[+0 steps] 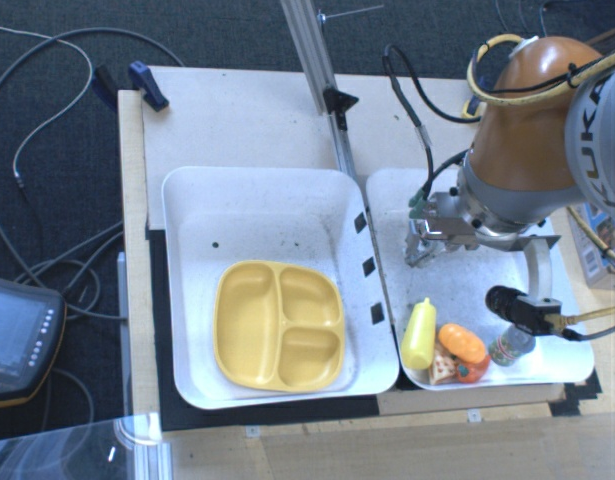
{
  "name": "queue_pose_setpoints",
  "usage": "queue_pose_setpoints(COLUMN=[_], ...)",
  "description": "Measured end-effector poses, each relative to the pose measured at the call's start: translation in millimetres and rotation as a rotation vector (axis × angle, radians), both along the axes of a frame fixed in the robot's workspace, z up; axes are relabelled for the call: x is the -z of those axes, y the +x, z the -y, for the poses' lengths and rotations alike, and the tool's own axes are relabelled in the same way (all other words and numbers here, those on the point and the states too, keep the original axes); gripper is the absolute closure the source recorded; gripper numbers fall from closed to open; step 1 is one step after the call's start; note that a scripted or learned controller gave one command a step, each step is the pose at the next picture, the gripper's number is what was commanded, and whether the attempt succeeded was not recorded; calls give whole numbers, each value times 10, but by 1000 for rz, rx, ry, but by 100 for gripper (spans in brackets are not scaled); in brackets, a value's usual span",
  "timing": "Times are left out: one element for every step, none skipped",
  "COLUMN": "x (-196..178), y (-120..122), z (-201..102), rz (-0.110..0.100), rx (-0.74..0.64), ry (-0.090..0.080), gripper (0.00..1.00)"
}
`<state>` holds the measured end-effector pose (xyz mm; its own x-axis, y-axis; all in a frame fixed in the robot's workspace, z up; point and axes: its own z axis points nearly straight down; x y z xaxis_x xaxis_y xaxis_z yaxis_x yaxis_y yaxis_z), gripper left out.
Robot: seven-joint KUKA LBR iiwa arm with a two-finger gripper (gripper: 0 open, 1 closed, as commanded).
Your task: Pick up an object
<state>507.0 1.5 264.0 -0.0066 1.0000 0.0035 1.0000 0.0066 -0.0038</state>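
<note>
Yellow squeeze bottle is lying near the front edge of the white bin on the view's right, its tip pointing away from that edge. Just beside it, an orange toy food piece is resting against a small tan wedge and a red piece; all three are crowding together in the bin's front corner area. A small clear jar is sitting close to the orange piece, with robot hardware partly hiding it.

The claw is hanging over the bare middle of that same bin, well behind the bottle and apart from every object. Nothing is showing in its grasp, and whether it is spread or closed I cannot tell from this angle. The grey arm with its orange band is reaching in from the view's right.

In the other white bin, a yellow divided plate is lying flat toward the front, alone. Both bins are sitting side by side on the pale bench, where a blue clip is gripping the far corner and a metal pole is crossing the back edge.
</note>
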Motion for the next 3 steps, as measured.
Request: queue_pose_setpoints(x=[203, 375, 242], y=[-135, -179, -262], z=[-597, -961, -938], rz=[-2, -3, 4], rx=[-1, 2, 5], ry=[0, -2, -2], gripper=[100, 100, 100])
